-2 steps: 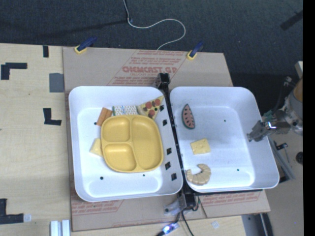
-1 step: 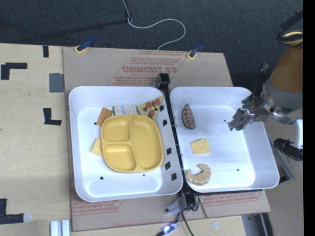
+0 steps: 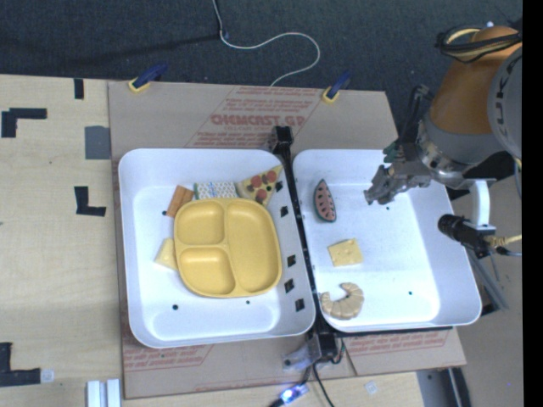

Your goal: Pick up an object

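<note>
Cheese (image 3: pixel 344 252): pale yellow square, flat, below-left of the gripper (image 3: pixel 378 193).
Room: bare bin floor (image 3: pixel 399 244) around it.
Fingers: spread cannot be told.

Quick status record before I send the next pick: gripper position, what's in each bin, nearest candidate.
gripper: gripper over the upper part of the right bin, nothing seen between its jaws
right bin contents: watermelon slice, cheese square, croissant
left bin contents: yellow divided plate, pizza slice, other small pieces partly hidden under the plate
nearest candidate: watermelon slice, left of the gripper, lying apart from the other items
</note>
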Tool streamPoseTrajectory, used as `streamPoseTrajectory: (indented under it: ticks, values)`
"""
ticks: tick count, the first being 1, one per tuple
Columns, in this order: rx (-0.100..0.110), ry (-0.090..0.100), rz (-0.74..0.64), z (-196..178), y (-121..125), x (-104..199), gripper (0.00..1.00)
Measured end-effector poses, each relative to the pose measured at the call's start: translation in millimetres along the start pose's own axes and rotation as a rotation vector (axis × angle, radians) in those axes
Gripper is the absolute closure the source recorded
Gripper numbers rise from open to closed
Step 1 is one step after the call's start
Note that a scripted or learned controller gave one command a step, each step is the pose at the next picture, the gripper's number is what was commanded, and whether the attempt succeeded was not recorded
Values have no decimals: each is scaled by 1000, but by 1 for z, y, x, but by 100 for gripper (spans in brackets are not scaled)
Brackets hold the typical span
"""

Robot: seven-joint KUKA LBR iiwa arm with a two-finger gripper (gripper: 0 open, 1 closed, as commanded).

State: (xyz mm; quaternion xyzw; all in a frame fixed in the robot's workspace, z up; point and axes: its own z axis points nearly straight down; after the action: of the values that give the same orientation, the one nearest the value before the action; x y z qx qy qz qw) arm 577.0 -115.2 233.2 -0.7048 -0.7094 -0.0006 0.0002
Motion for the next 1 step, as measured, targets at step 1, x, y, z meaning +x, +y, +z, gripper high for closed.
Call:
streamPoseTrajectory:
  ticks: [1]
  values:
    - [2,-1,0,12,27,46,100]
